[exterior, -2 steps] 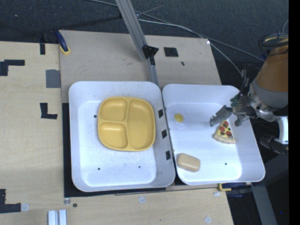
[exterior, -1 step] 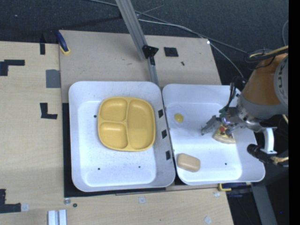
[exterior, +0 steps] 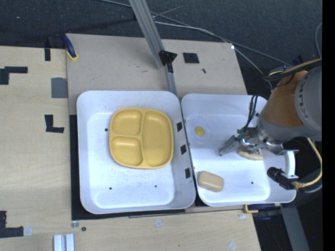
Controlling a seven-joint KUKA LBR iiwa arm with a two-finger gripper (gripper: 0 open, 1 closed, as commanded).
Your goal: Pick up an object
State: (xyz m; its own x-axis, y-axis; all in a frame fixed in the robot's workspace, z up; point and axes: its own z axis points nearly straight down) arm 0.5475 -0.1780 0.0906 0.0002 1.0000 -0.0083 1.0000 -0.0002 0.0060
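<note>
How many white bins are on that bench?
2. The left bin holds a yellow divided plate. The right bin holds a tan block, a small yellow piece, and the gripper.

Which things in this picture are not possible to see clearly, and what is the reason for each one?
- The gripper: too blurred in the camera view to judge its state.
- The pale object in the right bin: partly covered by the gripper and wrist; what it is stays unclear.
- The small yellow object: too small to identify.
- The arm: cut off towards the right side.
</note>
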